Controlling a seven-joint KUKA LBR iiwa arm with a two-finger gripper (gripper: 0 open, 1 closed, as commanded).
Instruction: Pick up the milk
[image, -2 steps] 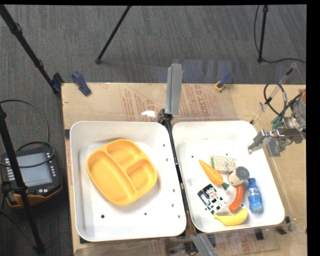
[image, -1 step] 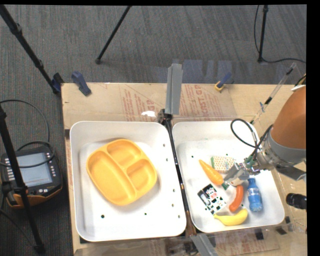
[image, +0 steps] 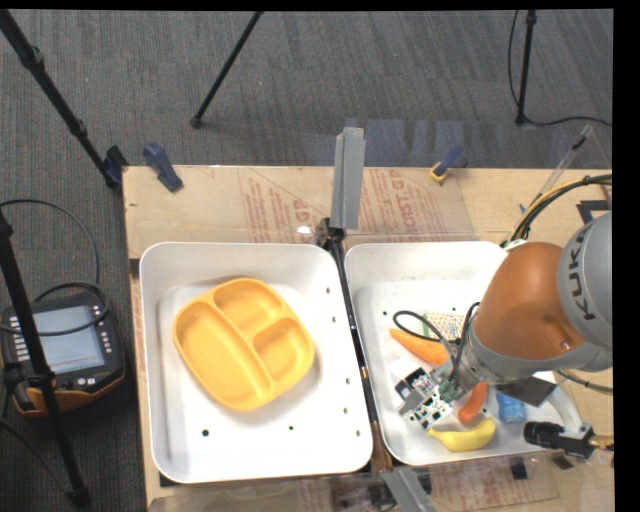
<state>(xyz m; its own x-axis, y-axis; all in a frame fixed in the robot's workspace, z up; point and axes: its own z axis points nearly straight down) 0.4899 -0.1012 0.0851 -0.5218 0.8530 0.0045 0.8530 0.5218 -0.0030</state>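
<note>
1. The left bin holds a yellow divided plate, lying flat near its middle with three compartments, all bare; nothing of the task lies on this side.
2. The right bin holds the clutter: an orange carrot lying aslant, a dark loop of cable just above it, a yellow banana near the front wall, a small red-orange piece above the banana, and a small blue item further right.
3. The arm reaches low into the right bin; the gripper sits between carrot and banana, over a small white and green printed object; that object may be the milk, though it is too small and too covered to be sure; no other carton can be made out.
4. Whether the gripper is released or clenched cannot be told; nothing can be seen held.
5. The step in hand looks like the descent or closing on the target; the next move, as a judgement, calls for a firm close on the carton alone, clear of carrot and banana, then a straight lift.
</note>
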